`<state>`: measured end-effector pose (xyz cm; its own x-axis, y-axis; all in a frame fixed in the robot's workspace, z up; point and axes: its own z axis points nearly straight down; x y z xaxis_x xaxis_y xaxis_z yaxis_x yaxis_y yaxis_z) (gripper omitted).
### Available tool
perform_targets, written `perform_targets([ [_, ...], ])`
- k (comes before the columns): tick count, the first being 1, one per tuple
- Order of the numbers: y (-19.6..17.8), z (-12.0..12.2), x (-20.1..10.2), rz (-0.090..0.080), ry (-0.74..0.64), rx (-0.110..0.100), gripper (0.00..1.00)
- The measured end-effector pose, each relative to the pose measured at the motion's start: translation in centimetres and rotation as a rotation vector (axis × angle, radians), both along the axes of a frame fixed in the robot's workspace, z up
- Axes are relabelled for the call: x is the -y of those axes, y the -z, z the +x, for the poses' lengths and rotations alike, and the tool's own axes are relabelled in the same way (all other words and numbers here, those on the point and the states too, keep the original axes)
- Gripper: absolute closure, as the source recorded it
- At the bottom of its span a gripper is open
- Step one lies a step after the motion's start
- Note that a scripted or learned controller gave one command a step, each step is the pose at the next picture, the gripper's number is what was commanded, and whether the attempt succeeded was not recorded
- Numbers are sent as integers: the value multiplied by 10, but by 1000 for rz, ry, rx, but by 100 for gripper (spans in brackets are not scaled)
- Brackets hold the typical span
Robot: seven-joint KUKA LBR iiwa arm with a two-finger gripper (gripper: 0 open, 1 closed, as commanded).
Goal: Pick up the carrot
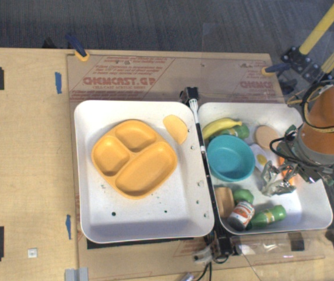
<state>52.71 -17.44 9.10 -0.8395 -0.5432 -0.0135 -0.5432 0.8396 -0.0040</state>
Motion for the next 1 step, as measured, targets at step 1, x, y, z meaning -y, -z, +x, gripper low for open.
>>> perform_targets([
  [1, -40, 0, -21, -4, -158, -2, 100],
])
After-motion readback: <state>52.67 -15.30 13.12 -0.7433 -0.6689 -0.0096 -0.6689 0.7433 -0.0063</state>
